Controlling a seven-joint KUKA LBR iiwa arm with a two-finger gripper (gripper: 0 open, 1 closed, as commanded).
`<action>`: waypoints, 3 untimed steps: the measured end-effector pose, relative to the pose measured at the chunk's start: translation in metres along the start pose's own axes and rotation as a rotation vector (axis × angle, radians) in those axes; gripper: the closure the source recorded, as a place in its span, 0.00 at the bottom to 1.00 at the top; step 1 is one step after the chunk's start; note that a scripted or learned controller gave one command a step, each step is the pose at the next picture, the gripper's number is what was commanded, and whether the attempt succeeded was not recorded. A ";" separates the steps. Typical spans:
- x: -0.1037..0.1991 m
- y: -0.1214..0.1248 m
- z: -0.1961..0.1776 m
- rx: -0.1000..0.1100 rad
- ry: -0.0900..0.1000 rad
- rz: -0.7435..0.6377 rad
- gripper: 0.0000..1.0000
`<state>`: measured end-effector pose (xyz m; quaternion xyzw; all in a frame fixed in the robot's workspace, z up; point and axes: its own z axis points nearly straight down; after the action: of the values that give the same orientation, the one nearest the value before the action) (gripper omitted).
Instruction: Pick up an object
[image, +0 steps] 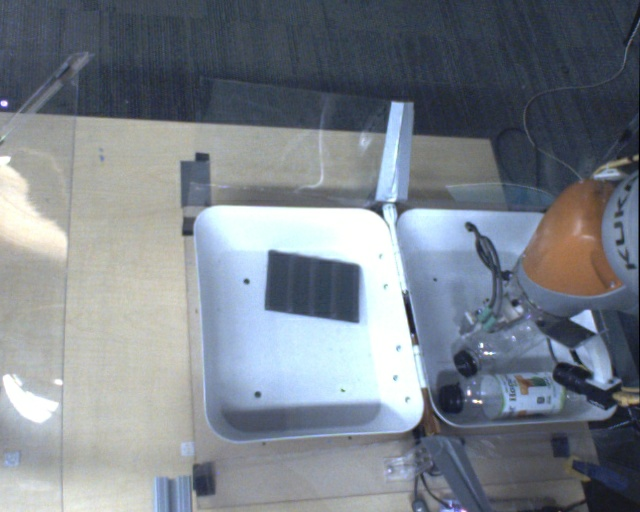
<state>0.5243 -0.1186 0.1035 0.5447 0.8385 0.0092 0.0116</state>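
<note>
Arm comes in from 3 o'clock, orange band (568, 240) sits over the right bin (440, 250). Gripper (497, 318) is low in that bin, just past the wrist at about 8 o'clock from the band. It's tangled visually with clear plastic there; can't tell its state, the view doesn't resolve it

Two candidates in the right bin, both near the front wall:
- labelled bottle (505, 396): lying flat, long axis roughly 3–9, dark cap pointing to 9 o'clock, label toward 3. Sits at about 6 o'clock from the gripper, near but apart
- clear bottle (498, 350): also down, dark cap toward 8 o'clock, body running up to 2 o'clock. Just beside the gripper at 6 o'clock, possibly touching, can't confirm

Nothing visibly held between the jaws, so I judge the pick not yet made

Key relation: nearest target is directly at 6 o'clock of the gripper, and both bottles lie across the approach line, so closing across the short axis looks workable without much wrist turn

Left bin (215, 300) holds only a dark flat pad (312, 286), well apart at 9 o'clock; not the near option
</note>
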 end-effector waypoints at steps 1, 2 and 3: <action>0.000 0.000 0.000 0.001 0.000 0.000 0.00; 0.024 -0.002 0.013 0.012 -0.001 -0.075 0.00; 0.022 0.005 -0.001 -0.006 -0.013 -0.074 1.00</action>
<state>0.5196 -0.0967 0.1041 0.5131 0.8581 0.0077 0.0190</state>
